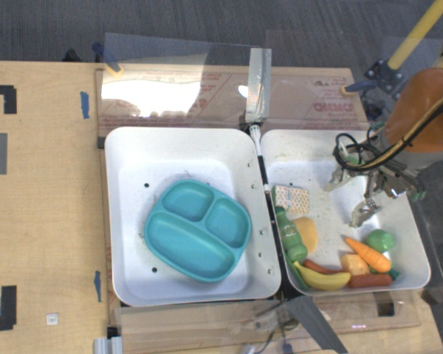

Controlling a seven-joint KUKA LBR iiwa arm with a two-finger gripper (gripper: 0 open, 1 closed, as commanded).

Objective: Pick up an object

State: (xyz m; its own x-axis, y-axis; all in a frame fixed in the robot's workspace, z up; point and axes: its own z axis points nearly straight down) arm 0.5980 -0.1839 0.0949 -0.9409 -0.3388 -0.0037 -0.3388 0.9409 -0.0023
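While the arm (421, 116) reaches in from the right, the end effector (367, 211) hangs over the right bin (332, 161), fingers pointing down above bare white floor, nothing between them; can't tell how wide they stand (too small and blurred).

Right bin contents, clustered along the left wall and near edge: patterned cracker-like square (292, 197), green pickle (288, 238), pale yellow piece (306, 233), banana (321, 276), carrot (368, 251), green round item (381, 239), orange block (352, 263), red sausage (371, 279). Carrot and green item sit nearest the end effector, just below it in the frame, apart from the fingers.

Left bin (133, 161) holds a teal divided plate (198, 229), tilted relative to the bin walls. Both bins sit side by side on the counter (37, 198).
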